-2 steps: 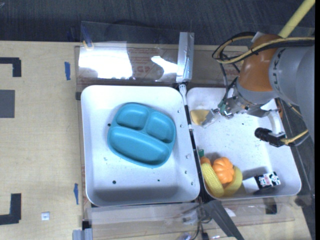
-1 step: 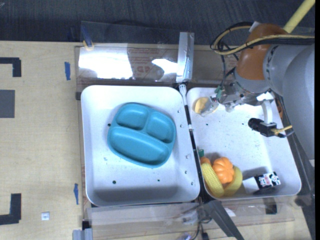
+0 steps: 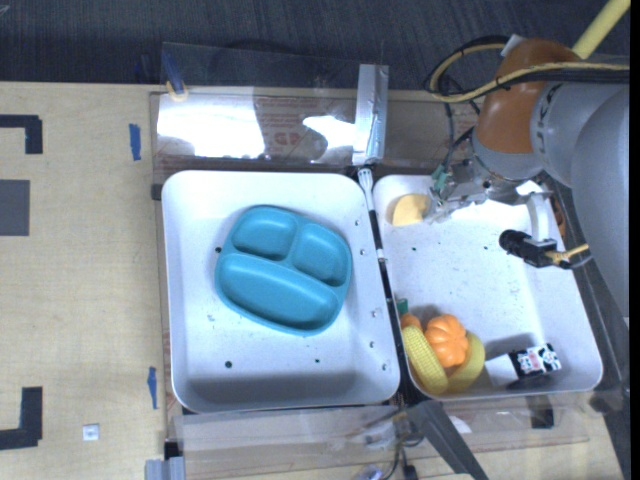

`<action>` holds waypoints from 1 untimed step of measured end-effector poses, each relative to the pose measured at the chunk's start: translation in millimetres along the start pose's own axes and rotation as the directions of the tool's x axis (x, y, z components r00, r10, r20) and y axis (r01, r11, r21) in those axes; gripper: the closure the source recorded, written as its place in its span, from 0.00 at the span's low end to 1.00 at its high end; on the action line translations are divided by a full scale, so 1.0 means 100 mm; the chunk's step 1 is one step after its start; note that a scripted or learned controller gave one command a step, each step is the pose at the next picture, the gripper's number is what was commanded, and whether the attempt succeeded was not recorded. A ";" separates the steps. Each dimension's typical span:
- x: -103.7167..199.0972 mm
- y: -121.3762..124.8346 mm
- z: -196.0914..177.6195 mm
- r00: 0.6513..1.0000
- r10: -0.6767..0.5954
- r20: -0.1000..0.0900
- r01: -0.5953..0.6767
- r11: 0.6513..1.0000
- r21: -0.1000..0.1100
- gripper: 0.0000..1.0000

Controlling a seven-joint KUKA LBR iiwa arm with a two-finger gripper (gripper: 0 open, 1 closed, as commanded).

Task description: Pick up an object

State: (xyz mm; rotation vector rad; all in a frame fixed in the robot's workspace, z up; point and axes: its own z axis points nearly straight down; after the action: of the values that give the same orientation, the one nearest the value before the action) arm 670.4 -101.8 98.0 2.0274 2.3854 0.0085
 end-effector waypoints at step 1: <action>-0.28 -0.73 -1.62 0.995 -0.104 0.001 0.104 0.995 0.000 1.00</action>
State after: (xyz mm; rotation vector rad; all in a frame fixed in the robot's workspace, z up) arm 601.0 -140.7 259.6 1.8992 2.4873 0.0068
